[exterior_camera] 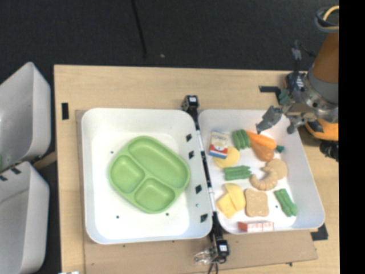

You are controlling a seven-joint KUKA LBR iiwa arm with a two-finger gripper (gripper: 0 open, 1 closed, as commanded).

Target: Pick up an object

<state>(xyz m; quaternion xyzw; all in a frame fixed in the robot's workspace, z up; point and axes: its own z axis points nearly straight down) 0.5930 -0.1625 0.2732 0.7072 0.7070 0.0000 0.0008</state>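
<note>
Gripper (279,119) over right bin (311,170), 2 o'clock corner.
Fingers spread, grasping nothing; carrot (262,144) just below, at 7 o'clock.

The arm (325,67) shows at the right of the scene as a rounded segment in orange-brown, with a grey collar below it and a paler metal ring under that. A yellow cable (327,15) loops at the far right corner above it. Thin dark cables and small fittings run along its left side. The gripper (280,120) is dark grey metal; its fingers (267,120) look slim and angular, though blur hides detail.
</note>
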